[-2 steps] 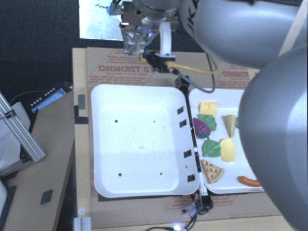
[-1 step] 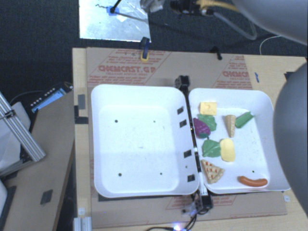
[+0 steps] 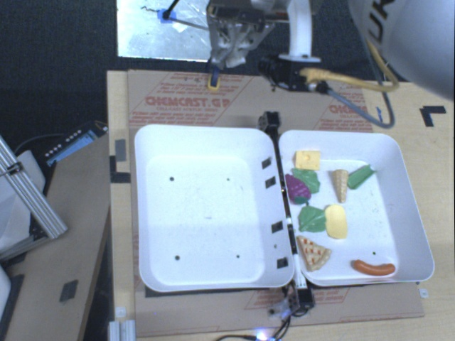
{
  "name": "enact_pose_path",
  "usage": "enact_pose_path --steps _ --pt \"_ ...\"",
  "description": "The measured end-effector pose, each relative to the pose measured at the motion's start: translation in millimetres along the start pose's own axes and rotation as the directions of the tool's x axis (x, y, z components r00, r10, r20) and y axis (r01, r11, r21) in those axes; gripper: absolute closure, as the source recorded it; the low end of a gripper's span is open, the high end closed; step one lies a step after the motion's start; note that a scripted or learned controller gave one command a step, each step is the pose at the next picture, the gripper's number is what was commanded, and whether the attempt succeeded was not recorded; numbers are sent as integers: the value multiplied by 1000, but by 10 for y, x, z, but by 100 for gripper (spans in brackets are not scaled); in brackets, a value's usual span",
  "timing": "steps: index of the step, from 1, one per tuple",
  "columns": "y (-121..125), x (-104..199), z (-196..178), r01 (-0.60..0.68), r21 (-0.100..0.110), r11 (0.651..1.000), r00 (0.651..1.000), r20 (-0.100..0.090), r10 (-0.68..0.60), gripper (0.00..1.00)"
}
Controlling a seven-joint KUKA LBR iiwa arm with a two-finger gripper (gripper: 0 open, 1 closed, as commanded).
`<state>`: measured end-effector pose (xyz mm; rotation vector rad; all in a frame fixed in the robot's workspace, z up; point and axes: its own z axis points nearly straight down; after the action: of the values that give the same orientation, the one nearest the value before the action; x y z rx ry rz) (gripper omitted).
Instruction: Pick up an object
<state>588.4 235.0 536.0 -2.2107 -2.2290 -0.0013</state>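
The right bin [image 3: 409, 212] holds several toy foods: a yellow cheese block [image 3: 307, 160], a purple vegetable [image 3: 296, 186], a cone [image 3: 341, 184], a green pepper [image 3: 361, 175], a green leaf [image 3: 311, 219], a pale yellow lemon [image 3: 336, 222], a pizza slice [image 3: 313, 252] and a red sausage [image 3: 372, 267]. My gripper [image 3: 229, 54] hangs high at the top of the view, beyond the far rim of the left bin [image 3: 153, 212], well away from the food. I see nothing held in it.
The bins sit on a cardboard sheet [image 3: 178, 98]. A small yellow and blue piece [image 3: 213, 83] lies on it below the gripper. Cables [image 3: 355, 91] trail from the wrist over the far right. A metal frame [image 3: 32, 204] stands at the left.
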Motion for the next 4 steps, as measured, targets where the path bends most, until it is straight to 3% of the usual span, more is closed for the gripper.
enact_pose_path --steps 1,4 --pt "-861 5 1 0 0 1000 1000 0 0 100" --pt "-819 8 -326 10 -6 1000 1000 -3 -10 100"
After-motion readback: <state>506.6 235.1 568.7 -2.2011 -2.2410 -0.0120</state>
